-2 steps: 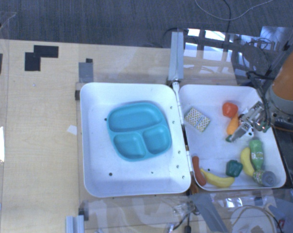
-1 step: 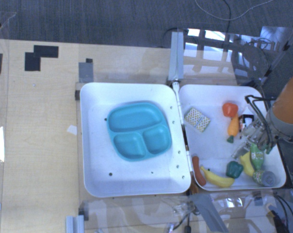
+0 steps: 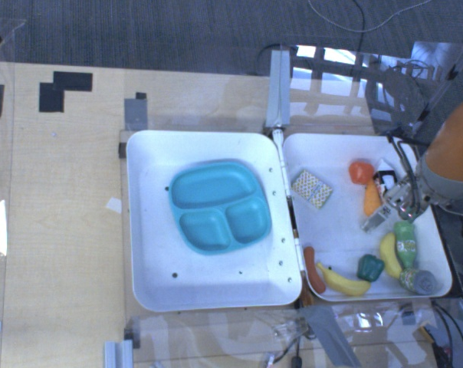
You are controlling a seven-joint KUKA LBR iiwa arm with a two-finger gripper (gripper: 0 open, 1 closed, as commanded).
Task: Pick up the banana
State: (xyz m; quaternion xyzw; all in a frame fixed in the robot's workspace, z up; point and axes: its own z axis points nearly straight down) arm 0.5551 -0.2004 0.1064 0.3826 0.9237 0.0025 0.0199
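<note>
Where the arm [image 3: 454, 156] reaches in from three o'clock, its pincer [image 3: 381, 215] hangs over the right bin [image 3: 335, 159], tips pointing toward eight o'clock; whether they are spread or pressed together I cannot tell, and nothing shows between them. Two white bins sit side by side on the bench [image 3: 55, 228]. The left bin [image 3: 151, 282] holds one blue divided plate [image 3: 218, 206]. One banana [image 3: 343, 280] lies at the right bin's six o'clock edge, beside one red sausage [image 3: 314, 270], one green pepper [image 3: 370, 267], one bottle [image 3: 408, 253] and one patterned packet [image 3: 311, 188].
</note>
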